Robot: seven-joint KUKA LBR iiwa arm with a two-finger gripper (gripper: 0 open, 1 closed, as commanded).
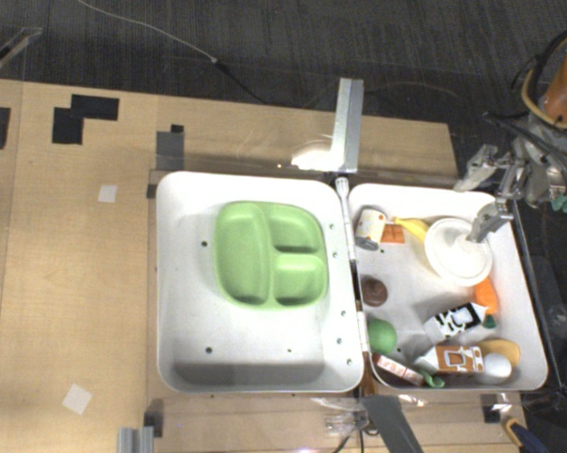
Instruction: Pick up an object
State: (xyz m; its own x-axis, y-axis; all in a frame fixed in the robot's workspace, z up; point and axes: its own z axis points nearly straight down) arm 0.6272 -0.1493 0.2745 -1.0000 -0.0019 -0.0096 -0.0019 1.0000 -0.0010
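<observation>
My gripper (483,198) hangs over the back right corner of the right bin (533,321), with its two grey fingers spread open and nothing between them. One fingertip (486,224) is above the rim of a white round bowl (456,251). Around the bowl lie a yellow banana-like piece (413,227), a small white cup (369,226) beside an orange box (393,234), and a brown disc (373,291). Nearer the front lie an orange carrot (486,295), a black-and-white toy (458,318), a green ball (382,335) and a labelled bottle (463,360).
The left bin (179,263) holds a green divided tray (269,253). A grey upright post (348,130) stands behind the wall between the bins. Cables and the arm's orange band (563,92) crowd the upper right. Bare wooden bench (65,286) lies to the left.
</observation>
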